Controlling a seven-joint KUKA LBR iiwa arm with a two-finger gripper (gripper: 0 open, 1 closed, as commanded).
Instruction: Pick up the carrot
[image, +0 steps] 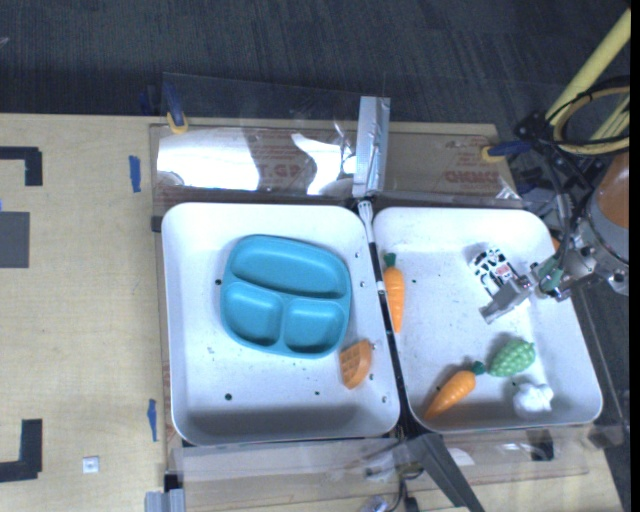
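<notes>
Two orange carrots with green tops lie in the right bin (575, 340). One carrot (394, 294) rests upright along the bin's left wall. The other carrot (452, 388) lies tilted near the front, its top touching a green bumpy toy (512, 357). My gripper (505, 297) hangs over the middle right of this bin, just below a black-and-white toy (489, 264). It is well apart from both carrots, and nothing orange is in it. The arm (600, 235) enters from the right.
A white lumpy item (533, 398) sits in the right bin's front right corner. The left bin (190, 330) holds a blue divided tray (285, 294) and an orange pastry-like piece (355, 363). A ridge between the bins (380, 300) runs beside the upright carrot.
</notes>
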